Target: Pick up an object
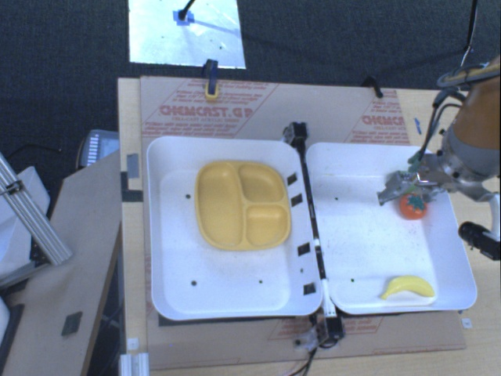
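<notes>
"CHEMCAST GP" is printed in red on the brown sheet [205,110] along the bench's far edge. The arm [476,124] reaches over the right bin [368,288], its gripper [405,189] low beside a small red-orange tomato [413,206] near the bin's far right corner; whether the gripper is open or closed cannot be told.

Open floor across most of the right bin [352,233]; left bin [168,210] largely taken.

Bare white stretch through the right bin's middle and left half, wide enough for passage. Blocked at the far right by the gripper [403,188] sitting just above and against the tomato [413,206], and at the near edge by the banana [408,288], well apart from both. Left bin crowded in its centre by the yellow divided plate [241,204], leaving free margins along the walls and the near side.
</notes>
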Robot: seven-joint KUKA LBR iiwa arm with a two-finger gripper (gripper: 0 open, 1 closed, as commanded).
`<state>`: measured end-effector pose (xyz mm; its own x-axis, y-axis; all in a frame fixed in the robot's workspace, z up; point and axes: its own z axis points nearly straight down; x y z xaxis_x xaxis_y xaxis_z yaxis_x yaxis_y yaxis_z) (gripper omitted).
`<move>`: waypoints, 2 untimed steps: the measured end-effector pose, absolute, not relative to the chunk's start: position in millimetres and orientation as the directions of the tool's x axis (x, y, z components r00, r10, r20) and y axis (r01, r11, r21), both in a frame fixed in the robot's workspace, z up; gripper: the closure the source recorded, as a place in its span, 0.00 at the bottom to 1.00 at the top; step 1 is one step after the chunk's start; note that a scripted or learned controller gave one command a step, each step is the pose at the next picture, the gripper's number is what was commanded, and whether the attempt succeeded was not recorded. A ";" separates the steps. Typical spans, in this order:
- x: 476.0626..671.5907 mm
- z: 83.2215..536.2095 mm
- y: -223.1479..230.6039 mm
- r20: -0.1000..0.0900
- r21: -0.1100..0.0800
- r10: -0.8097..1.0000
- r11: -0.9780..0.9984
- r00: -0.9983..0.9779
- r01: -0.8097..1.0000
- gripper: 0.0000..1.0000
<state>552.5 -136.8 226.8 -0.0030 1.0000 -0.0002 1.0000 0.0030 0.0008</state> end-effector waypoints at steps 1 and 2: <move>546.5 180.5 -142.8 0.000 -0.002 1.000 0.000 0.000 1.000 0.00; 539.8 120.0 -145.7 0.001 -0.004 1.000 0.000 0.000 1.000 0.00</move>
